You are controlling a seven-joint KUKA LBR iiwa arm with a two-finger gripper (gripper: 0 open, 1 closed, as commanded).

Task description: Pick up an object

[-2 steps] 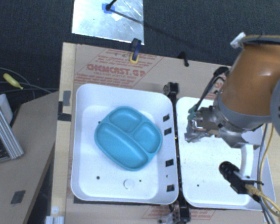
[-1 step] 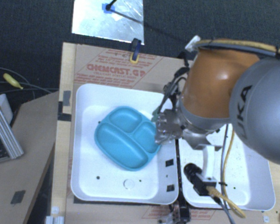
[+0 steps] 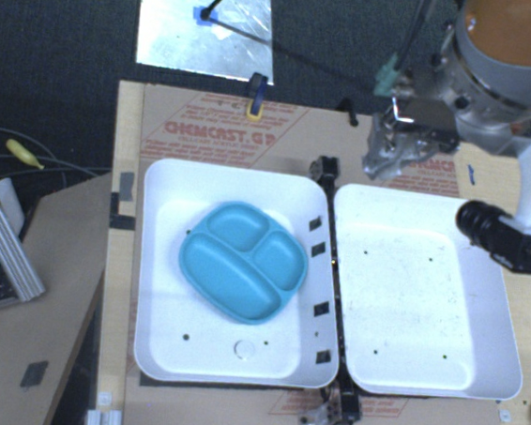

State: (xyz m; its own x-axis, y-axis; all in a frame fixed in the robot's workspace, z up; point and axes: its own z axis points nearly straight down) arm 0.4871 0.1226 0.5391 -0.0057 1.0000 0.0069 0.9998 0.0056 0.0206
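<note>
Camera view: gripper (image 3: 396,155), jaw state unclear, hangs beyond the right bin's (image 3: 475,370) far rim.

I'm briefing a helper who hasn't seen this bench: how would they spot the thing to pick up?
Find the two shallow white bins side by side and take the left bin. In its middle lies a blue divided plate, oval and slightly skewed. It is the one coloured item there, split by ridges into three compartments.
</note>
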